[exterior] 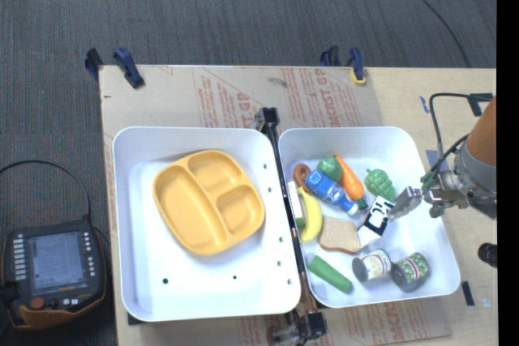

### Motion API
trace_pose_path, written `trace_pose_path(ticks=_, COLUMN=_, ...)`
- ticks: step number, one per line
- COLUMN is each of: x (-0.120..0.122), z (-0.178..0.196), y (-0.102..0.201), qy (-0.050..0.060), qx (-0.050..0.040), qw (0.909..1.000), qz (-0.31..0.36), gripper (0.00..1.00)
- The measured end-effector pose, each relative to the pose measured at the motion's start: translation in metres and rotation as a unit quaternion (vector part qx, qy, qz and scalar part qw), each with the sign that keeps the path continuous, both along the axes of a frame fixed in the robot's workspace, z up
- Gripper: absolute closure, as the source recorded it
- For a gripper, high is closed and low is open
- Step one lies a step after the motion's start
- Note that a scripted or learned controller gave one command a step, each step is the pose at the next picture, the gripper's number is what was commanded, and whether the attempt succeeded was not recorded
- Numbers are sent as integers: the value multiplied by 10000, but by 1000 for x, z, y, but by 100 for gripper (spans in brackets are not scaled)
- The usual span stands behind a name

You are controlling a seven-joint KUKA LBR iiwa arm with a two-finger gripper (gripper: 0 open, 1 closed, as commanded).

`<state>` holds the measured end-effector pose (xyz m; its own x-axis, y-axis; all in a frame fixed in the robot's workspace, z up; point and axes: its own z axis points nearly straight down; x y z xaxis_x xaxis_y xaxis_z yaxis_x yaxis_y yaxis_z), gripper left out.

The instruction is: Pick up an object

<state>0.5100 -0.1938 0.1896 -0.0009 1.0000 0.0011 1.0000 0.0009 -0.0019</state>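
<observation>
The right white bin (405,143) holds several toy foods: a yellow banana (310,216), a blue bottle (331,190), an orange carrot (350,177), a green pepper (328,167), a knobbly green piece (379,181), a bread slice (340,235), a green cucumber (330,273) and two cans (373,265) (411,270). My gripper (379,217) reaches in from the right and hangs low over the middle of this bin, just right of the blue bottle and above the bread slice. Its black-and-white tip hides what lies directly beneath it.
The left white bin (138,279) carries a yellow divided plate (209,200). A black divider bar (282,198) runs between the bins. Blue clamps (126,65) grip the board's far edge. A teach pendant (53,263) lies on the floor at left.
</observation>
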Motion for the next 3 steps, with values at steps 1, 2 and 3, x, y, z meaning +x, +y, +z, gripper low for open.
trace_pose_path(ticks=1, x=4, z=-96, y=21, qy=0, qx=5, qw=10000, qz=-6, gripper=0)
trace_pose_path(ticks=2, x=4, z=-87, y=21, qy=4, qx=11, qw=10000, qz=-22, gripper=100)
trace_pose_path(ticks=3, x=35, z=23, y=93, qy=-17, qx=1, qw=10000, qz=12, gripper=100)
